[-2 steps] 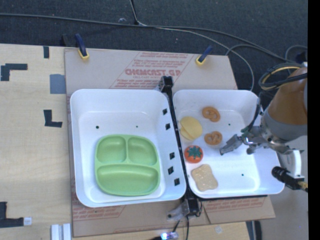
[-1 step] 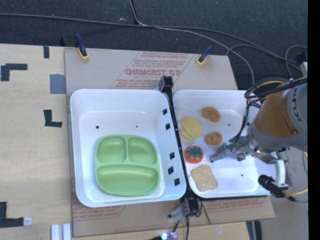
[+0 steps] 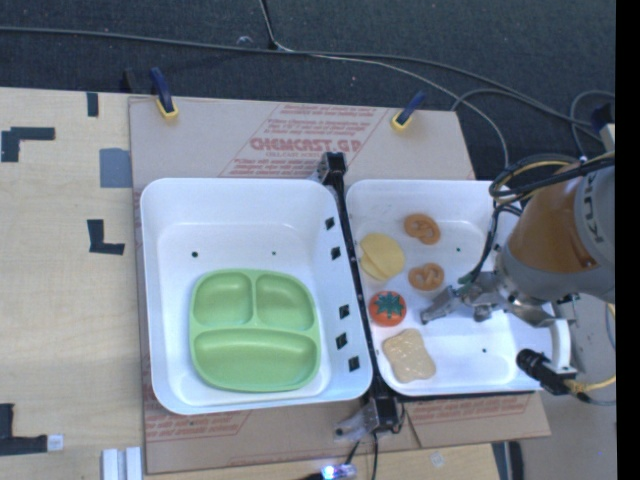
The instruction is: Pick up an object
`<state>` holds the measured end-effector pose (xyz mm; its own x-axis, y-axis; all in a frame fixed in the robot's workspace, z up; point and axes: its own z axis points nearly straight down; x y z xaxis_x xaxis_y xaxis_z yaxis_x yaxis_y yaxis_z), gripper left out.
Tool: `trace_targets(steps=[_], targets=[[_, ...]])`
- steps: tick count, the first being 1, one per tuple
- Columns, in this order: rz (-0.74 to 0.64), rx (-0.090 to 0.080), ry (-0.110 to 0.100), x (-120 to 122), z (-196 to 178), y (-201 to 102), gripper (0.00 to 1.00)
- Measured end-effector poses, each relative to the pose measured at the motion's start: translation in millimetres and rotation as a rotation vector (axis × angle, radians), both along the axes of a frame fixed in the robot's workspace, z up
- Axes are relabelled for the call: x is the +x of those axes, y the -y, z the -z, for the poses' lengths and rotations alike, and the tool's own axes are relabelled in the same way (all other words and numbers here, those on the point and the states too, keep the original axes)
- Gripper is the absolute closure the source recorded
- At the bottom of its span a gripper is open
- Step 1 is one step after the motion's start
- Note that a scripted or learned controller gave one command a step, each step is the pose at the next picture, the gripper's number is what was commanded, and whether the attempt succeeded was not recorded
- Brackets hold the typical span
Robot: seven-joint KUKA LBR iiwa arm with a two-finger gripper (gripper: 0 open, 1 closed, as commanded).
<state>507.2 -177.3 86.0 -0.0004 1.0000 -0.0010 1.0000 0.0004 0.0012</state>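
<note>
Sitting in the right bin (image 3: pixel 470 196) are five small food pieces, all on the far side of the jaws from the arm: a red tomato-looking piece (image 3: pixel 387 308) straight ahead of the tips, a brown pretzel (image 3: pixel 426 276) just above them and closest, a pale yellow piece (image 3: pixel 382 255) beyond that, a second pretzel (image 3: pixel 421 229) up toward the back wall, and a tan bread-shaped piece (image 3: pixel 408 355) below, toward the front wall. The tomato and the yellow piece sit close to the divider between the bins, so not much room on that side. Bare white floor opens up under and behind the gripper (image 3: pixel 432 313), toward the arm.

Honestly can't tell how far apart the jaws are; they read as one grey wedge pointing at the tomato, with a small gap before it. Nothing visibly touches them.

Over in the left bin (image 3: pixel 160 203) lies a green divided plate (image 3: pixel 255 330), well apart from the jaws.
</note>
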Motion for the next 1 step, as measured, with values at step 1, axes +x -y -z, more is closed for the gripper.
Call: trace_targets(steps=[1], targets=[[0.0,-0.003,0.003,0.7,-10.4,0.6,1.0]])
